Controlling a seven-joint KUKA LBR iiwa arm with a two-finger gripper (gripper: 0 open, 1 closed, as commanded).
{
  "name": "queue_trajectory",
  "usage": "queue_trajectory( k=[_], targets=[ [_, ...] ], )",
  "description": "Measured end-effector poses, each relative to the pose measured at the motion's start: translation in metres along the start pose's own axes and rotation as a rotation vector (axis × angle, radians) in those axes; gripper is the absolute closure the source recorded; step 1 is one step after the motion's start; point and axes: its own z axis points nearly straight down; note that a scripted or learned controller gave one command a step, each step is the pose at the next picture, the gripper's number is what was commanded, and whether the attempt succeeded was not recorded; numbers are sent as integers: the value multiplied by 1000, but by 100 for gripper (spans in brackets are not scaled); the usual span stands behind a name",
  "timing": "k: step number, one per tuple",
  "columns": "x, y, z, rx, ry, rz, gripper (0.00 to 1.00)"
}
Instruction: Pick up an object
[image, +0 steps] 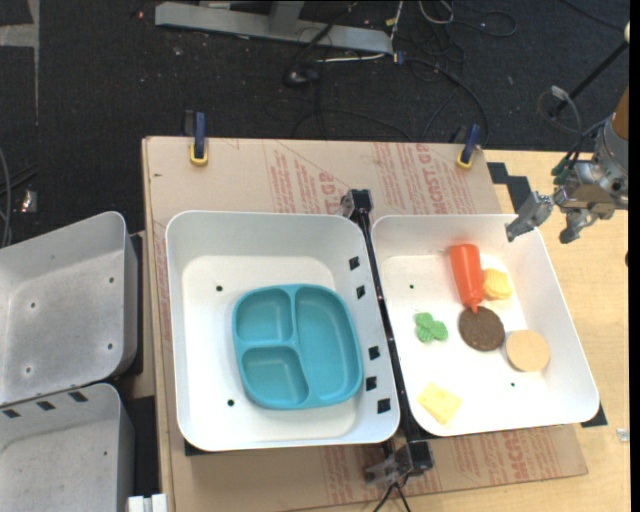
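You've got two white bins side by side on a cardboard-topped bench (300, 160), the left bin (190, 260) and the right bin (570, 370) touching along a black divider strip (378, 300). A yellow clamp (199, 150) and another one (467, 153) grip the board's far edge. Off to your left sit two more white trays (60, 300), and cables (440, 70) trail over the dark floor behind.

We see a dark speckled floor (90, 90) strewn with cables (440, 60) around a brown board (290, 170) held by clamps (199, 140).
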Motion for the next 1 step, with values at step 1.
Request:
queue_trajectory(
  k=[1],
  targets=[
    [1,2,-8,-12,-3,-3,0]
  ],
)
